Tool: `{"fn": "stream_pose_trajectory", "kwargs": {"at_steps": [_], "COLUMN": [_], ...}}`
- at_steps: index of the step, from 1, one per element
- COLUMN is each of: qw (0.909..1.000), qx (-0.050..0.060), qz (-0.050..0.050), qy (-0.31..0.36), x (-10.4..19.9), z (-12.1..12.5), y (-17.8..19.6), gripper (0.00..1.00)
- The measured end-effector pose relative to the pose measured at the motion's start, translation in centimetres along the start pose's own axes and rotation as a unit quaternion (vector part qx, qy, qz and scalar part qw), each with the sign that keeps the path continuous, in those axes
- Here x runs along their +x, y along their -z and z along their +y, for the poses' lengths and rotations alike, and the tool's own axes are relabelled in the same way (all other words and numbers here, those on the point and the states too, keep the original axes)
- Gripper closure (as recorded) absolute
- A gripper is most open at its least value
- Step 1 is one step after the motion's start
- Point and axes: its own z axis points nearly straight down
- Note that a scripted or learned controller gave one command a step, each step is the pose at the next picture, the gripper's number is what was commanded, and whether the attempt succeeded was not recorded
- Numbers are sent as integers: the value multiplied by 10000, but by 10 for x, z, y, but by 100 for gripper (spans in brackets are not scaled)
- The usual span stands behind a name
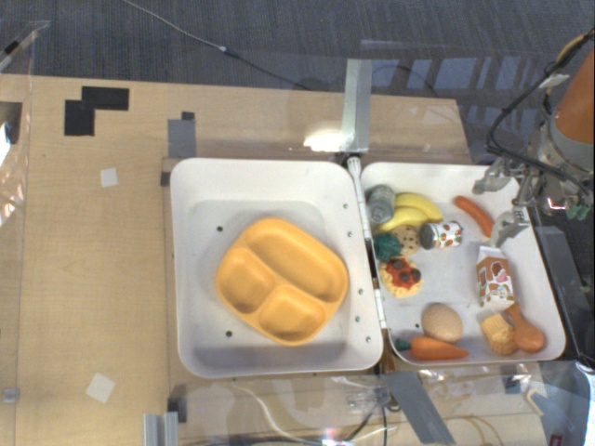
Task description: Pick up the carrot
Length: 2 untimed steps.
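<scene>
The carrot, orange with a small green top, lies on its side at the front edge of the right bin, just below a tan egg-shaped item. My gripper hangs over the bin's back right corner, far from the carrot. Its two fingers stand apart, open, with nothing between them. A red-orange sausage lies just left of the gripper.
The right bin also holds bananas, a grey can, a small tin, a pizza slice, a sachet, bread and a drumstick. A yellow divided plate sits in the left bin.
</scene>
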Motion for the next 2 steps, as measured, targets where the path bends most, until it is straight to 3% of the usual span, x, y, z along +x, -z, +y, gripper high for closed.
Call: {"fn": "stream_pose_trajectory", "kwargs": {"at_steps": [1,2], "qw": [9954,9954], "qx": [-11,-5], "qz": [27,2], "qy": [-962,-962], "x": [46,45], "z": [18,18], "y": [-92,-90], "gripper": [0,0]}}
